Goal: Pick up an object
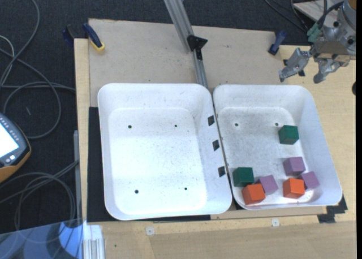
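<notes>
My gripper (306, 71) hangs at the upper right, above the bench just beyond the far rim of the right bin (317, 111). Its two fingers are spread apart with nothing between them. In the right bin lie several blocks: a green one (288, 134) near the right wall, a second green one (244, 176) at the near left, two orange ones (254, 193) (293, 188) along the near wall, and three purple ones (293, 165) (268, 184) (310, 180) among them.
The left bin (113, 139) lies beside the right one, with black clips on the shared rim. A metal pole (178, 12) slants across the far bench. Blue clamps (93, 36) (276, 43) hold the board's far edge.
</notes>
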Motion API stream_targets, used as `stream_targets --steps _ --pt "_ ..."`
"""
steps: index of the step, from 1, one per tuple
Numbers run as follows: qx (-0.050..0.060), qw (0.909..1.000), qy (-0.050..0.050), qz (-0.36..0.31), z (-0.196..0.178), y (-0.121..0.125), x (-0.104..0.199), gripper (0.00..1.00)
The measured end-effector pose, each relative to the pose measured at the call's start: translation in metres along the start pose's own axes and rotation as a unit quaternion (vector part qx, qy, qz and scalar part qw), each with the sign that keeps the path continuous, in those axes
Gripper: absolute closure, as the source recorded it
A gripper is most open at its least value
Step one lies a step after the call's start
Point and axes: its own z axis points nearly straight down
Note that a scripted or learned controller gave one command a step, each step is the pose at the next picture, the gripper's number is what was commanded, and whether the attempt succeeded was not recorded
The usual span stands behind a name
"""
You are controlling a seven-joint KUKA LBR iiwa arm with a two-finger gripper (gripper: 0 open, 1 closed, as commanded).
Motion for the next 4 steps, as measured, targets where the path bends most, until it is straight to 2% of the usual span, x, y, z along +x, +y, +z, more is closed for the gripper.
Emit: stream_targets --steps 1,2,3,4 --pt "0.001 1.0 0.001 -0.002 0.005 -0.021 0.064 0.0" --pt "-0.006 1.0 -0.002 0.001 -0.063 0.03 0.049 0.0" --pt "-0.005 1.0 0.0 -0.002 -0.117 0.022 0.116 0.0" --pt "-0.005 1.0 0.0 -0.002 -0.178 0.039 0.161 0.0"
